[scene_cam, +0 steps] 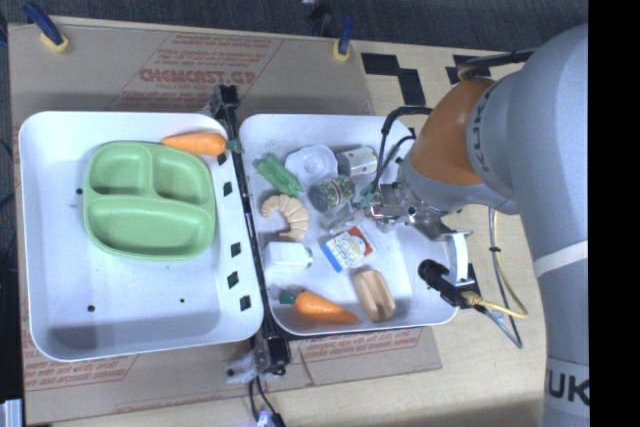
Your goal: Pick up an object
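end effector (378, 200) lowered into the right bin (420, 315) beside the clutter, its opening impossible to tell; nearest candidates: packet (347, 248) just below-left, hotdog (375, 294) beyond it.

Small toy foods heaped in the right white bin (262, 300)

An orange plastic carrot (318, 306) and tan hot-dog bun (375, 295) lie flat at the near wall; a beige croissant (285, 211) sits nearer the left wall.

Materials and finish, bench and bins

Bins (60, 335): smooth white plastic, slight sheen. Tray (150, 200): matt green plastic. Carrots (320, 307): glossy orange plastic. Bench sheet (200, 65): matt brown cardboard, red print. Arm (540, 155): smooth grey casing, glossy orange band (450, 140).
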Controlling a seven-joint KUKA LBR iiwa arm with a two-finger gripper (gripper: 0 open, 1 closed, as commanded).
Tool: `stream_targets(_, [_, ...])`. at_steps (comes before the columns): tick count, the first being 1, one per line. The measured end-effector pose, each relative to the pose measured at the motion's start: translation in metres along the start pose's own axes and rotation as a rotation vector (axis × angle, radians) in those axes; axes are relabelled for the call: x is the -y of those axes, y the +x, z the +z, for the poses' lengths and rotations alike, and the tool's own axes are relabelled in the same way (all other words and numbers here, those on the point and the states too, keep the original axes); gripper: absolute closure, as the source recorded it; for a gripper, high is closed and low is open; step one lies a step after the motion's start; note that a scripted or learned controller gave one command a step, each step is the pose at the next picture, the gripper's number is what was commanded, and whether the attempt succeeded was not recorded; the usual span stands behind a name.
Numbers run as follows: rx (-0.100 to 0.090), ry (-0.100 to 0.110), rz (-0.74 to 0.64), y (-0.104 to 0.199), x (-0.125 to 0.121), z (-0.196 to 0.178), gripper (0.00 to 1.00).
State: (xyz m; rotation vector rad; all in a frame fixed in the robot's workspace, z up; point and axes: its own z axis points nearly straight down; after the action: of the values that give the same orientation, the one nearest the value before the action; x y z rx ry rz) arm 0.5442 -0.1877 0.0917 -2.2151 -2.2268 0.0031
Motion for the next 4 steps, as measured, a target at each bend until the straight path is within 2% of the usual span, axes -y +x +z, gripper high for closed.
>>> stream_targets(1, [-0.001,0.002,-0.003,0.001,0.0,-0.01,1.0])
stream_targets(2, [-0.001,-0.004,-0.001,0.041,-0.033,-0.137,1.0])
stream_targets(3, [-0.001,-0.002,-0.001,0.041,-0.033,-0.136,0.0])
stream_targets(4, [-0.001,-0.004,0.0,0.062,-0.074,-0.206,0.0])
